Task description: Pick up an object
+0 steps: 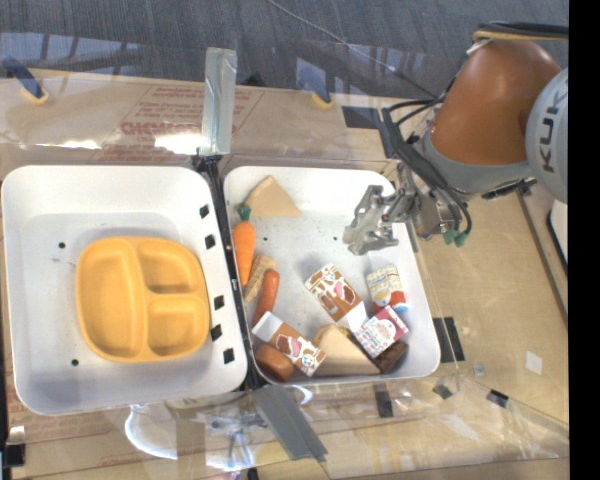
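Note:
My gripper (368, 230) hangs over the upper right part of the right bin (310, 183), above bare white floor, with nothing visible between its fingers. Below it lie a small carton with a red and blue label (385, 286), a brown and white packet (332, 291) and a pink and white packet (380, 330). A tan wedge (268, 199) rests in the bin's top left corner. Along the left wall lie a carrot (243, 249), a sausage (268, 290) and a speckled bar (255, 277). A tan wedge (343, 351) and another packet (298, 349) crowd the bottom edge.
The left bin (40, 198) holds a yellow divided tray (142, 296). A black divider (220, 258) separates the two bins. The orange wrist band and grey arm (495, 103) loom at the upper right, with cables near the bin's right rim.

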Robot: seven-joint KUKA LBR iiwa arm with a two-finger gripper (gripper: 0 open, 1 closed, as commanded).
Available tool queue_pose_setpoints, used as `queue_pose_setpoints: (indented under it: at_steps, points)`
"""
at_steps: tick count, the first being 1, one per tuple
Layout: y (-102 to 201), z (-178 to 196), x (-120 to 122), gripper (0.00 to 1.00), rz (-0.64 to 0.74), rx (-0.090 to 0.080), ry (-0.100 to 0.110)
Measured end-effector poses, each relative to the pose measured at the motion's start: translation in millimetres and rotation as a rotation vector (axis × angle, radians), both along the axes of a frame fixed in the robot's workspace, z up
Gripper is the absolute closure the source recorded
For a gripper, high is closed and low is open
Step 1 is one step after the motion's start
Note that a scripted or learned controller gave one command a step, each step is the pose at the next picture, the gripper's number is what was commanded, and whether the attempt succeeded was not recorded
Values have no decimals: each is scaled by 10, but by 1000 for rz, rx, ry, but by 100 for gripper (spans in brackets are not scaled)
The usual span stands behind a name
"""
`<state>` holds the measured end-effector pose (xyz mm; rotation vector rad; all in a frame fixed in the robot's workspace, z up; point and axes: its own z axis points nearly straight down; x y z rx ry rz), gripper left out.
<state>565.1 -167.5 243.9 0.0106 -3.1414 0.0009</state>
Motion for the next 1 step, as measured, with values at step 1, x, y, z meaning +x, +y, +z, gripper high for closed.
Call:
queue_pose_setpoints:
  at_steps: [1]
  points:
    - [-100, -1255, -336, 0, 31, -1, -15]
